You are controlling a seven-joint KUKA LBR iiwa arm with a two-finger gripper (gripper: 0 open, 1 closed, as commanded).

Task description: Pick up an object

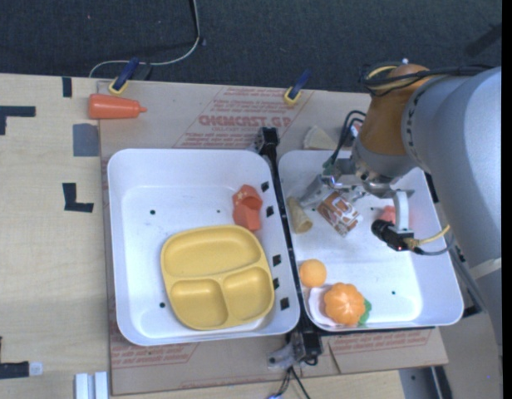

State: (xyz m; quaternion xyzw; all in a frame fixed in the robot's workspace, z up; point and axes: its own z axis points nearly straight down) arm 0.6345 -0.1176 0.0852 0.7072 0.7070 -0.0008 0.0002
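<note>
My gripper (336, 194) hangs low over the back half of the right bin (439, 302), under the orange-banded wrist. Right beneath it lies a small brown and clear wrapped packet (340, 213), touching or nearly touching the gripper. A tan cone-shaped piece (299, 216) lies just to its left, by the bin's left wall. A small red item (389, 214) peeks out to the right of the packet, partly hidden by the black cabled part of the gripper. Toward the front are an orange ball (312, 272) and an orange tangerine-like fruit with a green leaf (345, 303).
The left bin (131, 223) holds a yellow divided plate (219, 274) and a red-orange cup-like object (248, 206) near its right wall. On the bench behind lie an orange bottle shape (115, 106) and a tan scrap (317, 137). The grey arm covers the right side.
</note>
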